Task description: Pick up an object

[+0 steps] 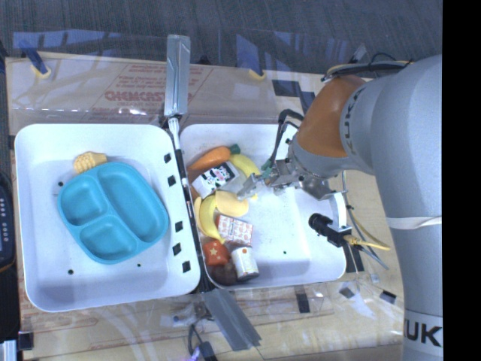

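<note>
Overhead slanted view of the bench. The grey arm point(391, 126), with its orange band point(327, 122), reaches in from the right and brings the gripper point(259, 183) low over the right bin point(301, 239), near the upper end of a cluster of toy food; whether it is apart, together or clamped on anything cannot be told at this resolution. The cluster lies along the bin's left wall: an orange carrot point(210, 159), a yellow banana point(244, 164), a black-and-white printed packet point(218, 177), a second, curved banana point(214, 209), a small patterned box point(234, 230), a red tomato-like piece point(216, 252) and a small can point(244, 263). The banana nearest the gripper is the likely candidate. Judged by appearance, these are light, rigid plastic pieces with smooth, rather slippery skins; the banana is best taken across its narrow mid-section, where the two fingers can span it. Neighbours touch or overlap, so a descent may nudge them. The left bin point(37, 262) holds a blue three-compartment plate point(113, 213) and a yellow corn cob point(90, 160) just beyond its upper edge. Both bins are shallow, white and smooth, leaving open floor in the right bin's right half for approach; beyond the bench lies dark carpeted floor point(113, 6).
</note>
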Robot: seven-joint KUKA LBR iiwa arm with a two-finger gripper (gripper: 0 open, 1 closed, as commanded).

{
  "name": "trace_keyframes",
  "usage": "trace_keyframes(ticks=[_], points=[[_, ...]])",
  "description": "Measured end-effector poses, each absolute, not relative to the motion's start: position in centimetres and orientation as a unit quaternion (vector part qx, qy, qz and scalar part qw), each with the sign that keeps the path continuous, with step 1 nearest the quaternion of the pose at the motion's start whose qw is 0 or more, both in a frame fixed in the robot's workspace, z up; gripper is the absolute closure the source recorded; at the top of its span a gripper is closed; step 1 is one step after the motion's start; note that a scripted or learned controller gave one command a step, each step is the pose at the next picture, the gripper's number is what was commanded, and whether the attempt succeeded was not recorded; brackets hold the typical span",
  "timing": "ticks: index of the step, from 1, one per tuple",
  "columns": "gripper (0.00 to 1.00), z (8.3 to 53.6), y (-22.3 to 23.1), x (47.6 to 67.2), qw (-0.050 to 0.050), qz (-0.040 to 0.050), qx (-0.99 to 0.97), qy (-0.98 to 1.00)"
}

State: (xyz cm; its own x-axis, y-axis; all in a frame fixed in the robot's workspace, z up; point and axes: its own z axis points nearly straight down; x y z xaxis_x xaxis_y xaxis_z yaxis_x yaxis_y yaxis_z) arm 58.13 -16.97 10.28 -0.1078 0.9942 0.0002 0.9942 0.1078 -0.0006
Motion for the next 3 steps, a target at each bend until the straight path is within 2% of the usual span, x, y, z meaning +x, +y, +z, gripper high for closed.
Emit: trace_keyframes(ticks=[1,2,3], points=[[0.0,9.1,-16.4,64.4,0.002,0.0022,-0.692,-0.722],[1.0,10.2,-16.3,64.5,0.002,0.0016,-0.69,-0.724],[1.0,20.0,-14.8,65.9,-0.003,-0.002,-0.751,-0.66]])
